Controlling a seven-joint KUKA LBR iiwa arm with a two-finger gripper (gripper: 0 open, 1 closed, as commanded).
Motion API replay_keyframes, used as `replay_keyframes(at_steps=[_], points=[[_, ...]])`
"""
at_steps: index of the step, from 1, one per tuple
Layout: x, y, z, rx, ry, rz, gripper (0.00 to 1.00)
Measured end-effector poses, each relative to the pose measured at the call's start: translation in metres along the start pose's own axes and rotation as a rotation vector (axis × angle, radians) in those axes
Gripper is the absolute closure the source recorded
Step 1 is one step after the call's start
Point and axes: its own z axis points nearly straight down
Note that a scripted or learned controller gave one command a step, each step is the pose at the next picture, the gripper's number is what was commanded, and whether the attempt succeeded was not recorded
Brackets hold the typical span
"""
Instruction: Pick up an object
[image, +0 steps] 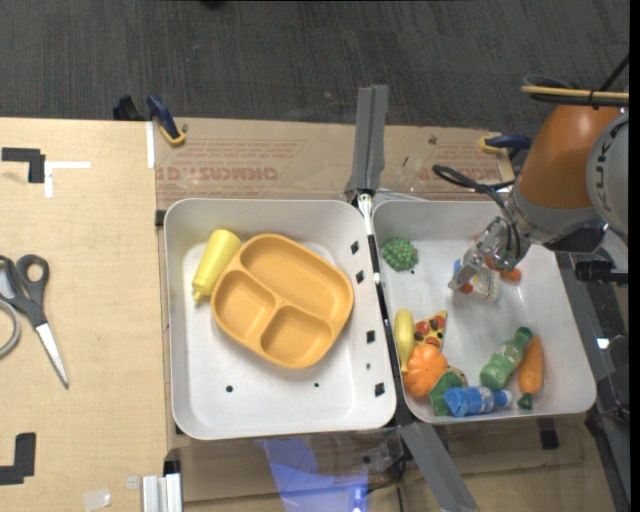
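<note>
Left bin (190, 400) holding orange tray (282, 298), yellow bottle (214, 260); end effector (478, 278), grip indiscernible, hovering in right bin (570, 400) over toys.

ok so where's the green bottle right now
The green bottle lies in the right bin, near its lower right corner, between the orange carrot and the blue bottle.
</note>
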Motion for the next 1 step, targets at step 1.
replay_keyframes(at_steps=[1], points=[[0.0715, 0.0690, -0.0892, 0.000, 0.005, 0.049, 1.00]])
